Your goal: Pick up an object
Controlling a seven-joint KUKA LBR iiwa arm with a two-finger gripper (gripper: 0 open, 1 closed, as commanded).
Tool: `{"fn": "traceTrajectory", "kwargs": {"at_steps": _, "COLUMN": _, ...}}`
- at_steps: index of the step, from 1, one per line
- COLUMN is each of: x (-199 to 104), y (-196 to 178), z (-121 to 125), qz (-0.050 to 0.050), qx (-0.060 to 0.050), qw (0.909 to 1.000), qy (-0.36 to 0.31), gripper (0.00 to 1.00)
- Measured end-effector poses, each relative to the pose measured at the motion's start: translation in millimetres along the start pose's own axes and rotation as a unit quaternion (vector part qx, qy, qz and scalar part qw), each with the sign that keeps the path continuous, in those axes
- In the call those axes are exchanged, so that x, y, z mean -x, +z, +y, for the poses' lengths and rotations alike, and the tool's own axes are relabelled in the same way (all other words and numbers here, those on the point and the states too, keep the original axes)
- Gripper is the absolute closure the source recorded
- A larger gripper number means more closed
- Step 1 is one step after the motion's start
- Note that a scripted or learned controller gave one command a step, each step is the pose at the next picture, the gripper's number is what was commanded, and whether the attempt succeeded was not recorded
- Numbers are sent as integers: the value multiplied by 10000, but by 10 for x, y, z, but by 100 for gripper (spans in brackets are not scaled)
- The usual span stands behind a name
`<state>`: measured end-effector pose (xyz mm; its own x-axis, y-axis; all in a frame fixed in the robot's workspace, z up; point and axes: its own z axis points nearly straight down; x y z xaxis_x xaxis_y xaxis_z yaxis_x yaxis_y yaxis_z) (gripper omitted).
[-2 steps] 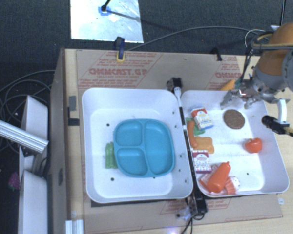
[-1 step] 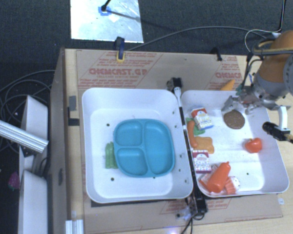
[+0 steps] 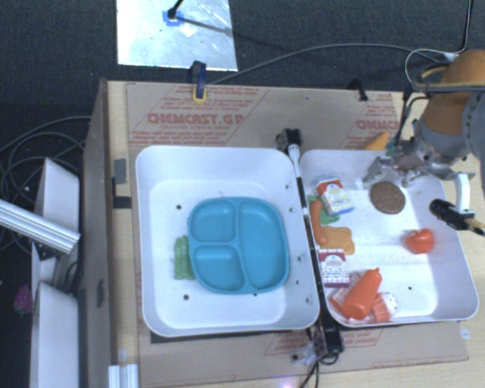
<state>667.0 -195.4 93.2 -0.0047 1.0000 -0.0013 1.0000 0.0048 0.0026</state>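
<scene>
The right bin (image 3: 457, 277) holds several toy foods. A brown disc (image 3: 387, 197) lies near its back, and my gripper (image 3: 396, 171) hangs just above that disc's far edge, coming in from the right. A red pepper (image 3: 419, 240) lies right of the middle. A red and white carton (image 3: 333, 196), an orange carrot (image 3: 315, 215) and an orange piece (image 3: 338, 237) sit along the left wall. At the front are a red and white box (image 3: 333, 267) and an orange-red bottle (image 3: 360, 293). Nothing is visibly held in the gripper.
The left bin (image 3: 158, 176) holds a blue divided plate (image 3: 238, 243) with a green piece (image 3: 182, 257) beside it. An orange item (image 3: 377, 141) lies just behind the right bin. A black part (image 3: 449, 212) of the arm overhangs the right bin's right side.
</scene>
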Motion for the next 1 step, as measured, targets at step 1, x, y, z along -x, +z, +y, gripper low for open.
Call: {"fn": "traceTrajectory", "kwargs": {"at_steps": 1, "x": 61, "y": -247, "z": 27, "qz": -2, "qx": 9, "qw": 10000, "qy": 8, "gripper": 0}}
